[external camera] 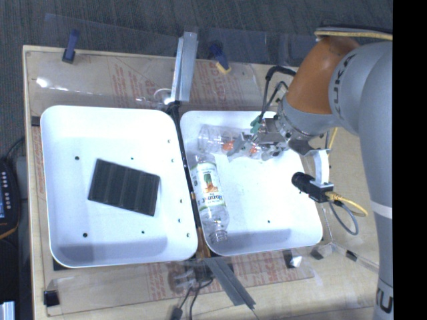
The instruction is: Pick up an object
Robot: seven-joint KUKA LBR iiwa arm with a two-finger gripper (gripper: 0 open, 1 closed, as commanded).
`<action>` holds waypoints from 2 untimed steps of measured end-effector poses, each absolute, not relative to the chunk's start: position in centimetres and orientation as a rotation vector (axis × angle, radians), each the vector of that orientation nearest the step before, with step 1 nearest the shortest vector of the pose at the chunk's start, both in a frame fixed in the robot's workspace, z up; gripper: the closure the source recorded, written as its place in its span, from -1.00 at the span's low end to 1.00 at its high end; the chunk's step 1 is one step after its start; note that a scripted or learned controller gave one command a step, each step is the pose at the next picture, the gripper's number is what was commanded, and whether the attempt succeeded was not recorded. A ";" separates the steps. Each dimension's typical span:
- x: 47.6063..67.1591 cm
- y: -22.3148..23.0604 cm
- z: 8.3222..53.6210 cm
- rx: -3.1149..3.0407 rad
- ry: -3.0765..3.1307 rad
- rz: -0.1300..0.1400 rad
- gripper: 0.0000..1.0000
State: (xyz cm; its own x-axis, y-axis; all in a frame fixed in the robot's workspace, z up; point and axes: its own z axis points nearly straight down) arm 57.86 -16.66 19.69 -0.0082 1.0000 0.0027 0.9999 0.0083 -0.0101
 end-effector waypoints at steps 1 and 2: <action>65.1 -20.9 14.3 -1.857 -2.546 -0.008 -1.00; 65.6 -20.8 14.0 -1.843 -2.565 -0.014 -1.00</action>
